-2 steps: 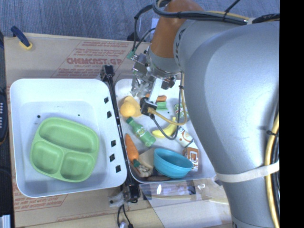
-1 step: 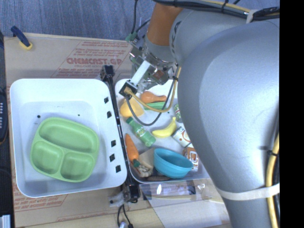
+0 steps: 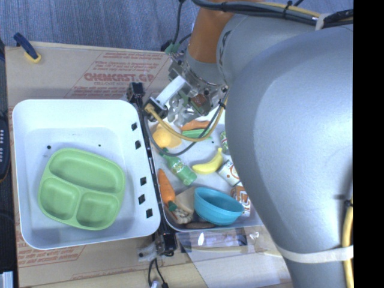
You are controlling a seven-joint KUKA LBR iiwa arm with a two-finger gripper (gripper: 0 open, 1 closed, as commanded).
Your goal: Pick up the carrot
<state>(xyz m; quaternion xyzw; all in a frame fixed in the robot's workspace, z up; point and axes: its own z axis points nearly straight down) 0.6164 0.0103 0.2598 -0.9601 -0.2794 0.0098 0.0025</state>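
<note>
The carrot [image 3: 166, 188] is a long orange piece lying along the left wall of the right bin [image 3: 157, 179], towards its front. It rests on the bin floor, free of the gripper. My gripper [image 3: 180, 110] hangs over the back of the right bin, well behind the carrot, just above a yellow lemon [image 3: 166, 138]. The wrist and cables hide its tip.
Around the carrot lie a green bottle [image 3: 180, 168], a banana [image 3: 209, 164], a blue bowl [image 3: 217, 206] and a can [image 3: 230, 173]. An orange and green item [image 3: 195, 126] sits below the gripper. The left bin [image 3: 24, 125] holds a green divided plate [image 3: 81, 188]. The arm covers the right side.
</note>
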